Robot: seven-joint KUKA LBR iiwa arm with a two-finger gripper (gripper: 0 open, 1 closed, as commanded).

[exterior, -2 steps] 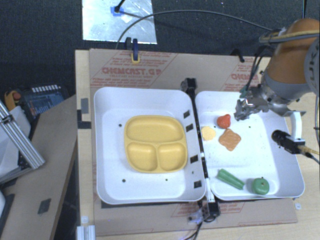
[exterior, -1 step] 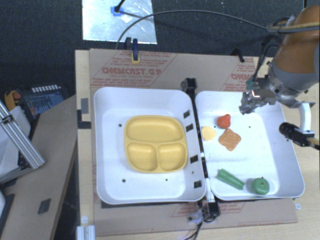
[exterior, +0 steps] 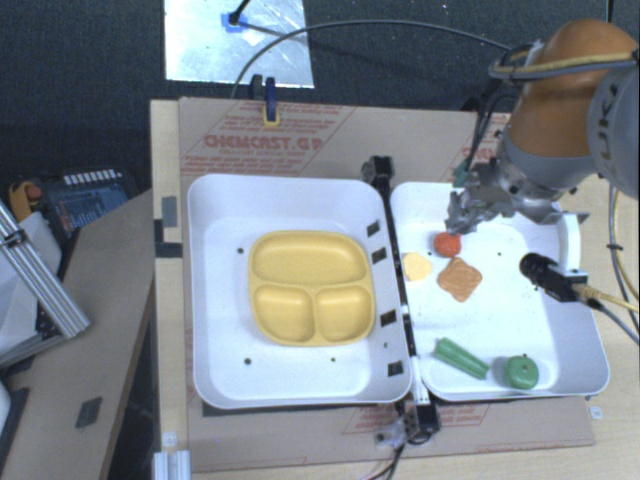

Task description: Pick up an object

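In the right bin (exterior: 570,363) lie a small red round object (exterior: 447,244), a pale yellow piece (exterior: 416,266), an orange waffle-like piece (exterior: 460,280), a green stick-shaped object (exterior: 460,357) and a green round object (exterior: 520,371). My gripper (exterior: 462,218) hangs low over the bin's far left part, directly above and behind the red object, its tips close to it. I cannot tell whether they touch it.
The left bin (exterior: 215,268) holds a yellow divided plate (exterior: 305,286). A black divider with clips (exterior: 392,268) runs between the bins. The arm's bulky orange and grey body (exterior: 570,98) looms over the right bin's far right corner.
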